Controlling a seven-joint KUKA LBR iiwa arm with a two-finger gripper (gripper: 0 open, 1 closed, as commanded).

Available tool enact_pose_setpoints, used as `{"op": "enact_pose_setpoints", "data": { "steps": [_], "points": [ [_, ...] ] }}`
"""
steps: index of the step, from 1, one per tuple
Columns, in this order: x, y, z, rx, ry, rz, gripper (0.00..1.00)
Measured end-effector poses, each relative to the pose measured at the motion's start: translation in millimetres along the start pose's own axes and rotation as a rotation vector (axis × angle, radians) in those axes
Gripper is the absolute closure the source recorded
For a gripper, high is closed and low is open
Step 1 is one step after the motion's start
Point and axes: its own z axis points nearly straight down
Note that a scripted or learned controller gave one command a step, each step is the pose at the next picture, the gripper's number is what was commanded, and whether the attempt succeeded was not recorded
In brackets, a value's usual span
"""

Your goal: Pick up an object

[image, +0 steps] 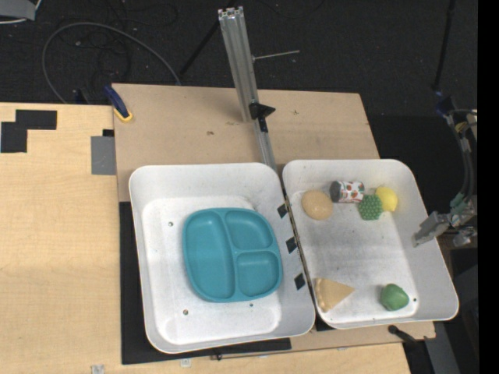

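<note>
The right bin [366, 255] holds several small objects. At its back lie a tan round piece [316, 205], a small can with a red-dotted label [348, 191], a bumpy green ball [370, 207] and a yellow piece [387, 199], close together. Near its front lie a tan wedge [333, 293] and a green object [394, 296]. My gripper [441, 227] shows as a grey part just outside the right bin's right rim, apart from every object and holding nothing that I can see.
The left bin [156, 209] holds a teal divided plate [232, 253]. A metal post [240, 61] rises behind the bins, and black clips [291, 244] sit along the seam between them. Wooden bench surface lies to the left.
</note>
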Motion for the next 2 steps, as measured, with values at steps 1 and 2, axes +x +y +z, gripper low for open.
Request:
{"op": "enact_pose_setpoints", "data": {
  "steps": [1, 2],
  "points": [
    [9, 6, 53, 0.004, 0.003, -0.001, 0.00],
    [7, 2, 97, 0.005, 0.003, 0.001, 0.00]
  ]
}}
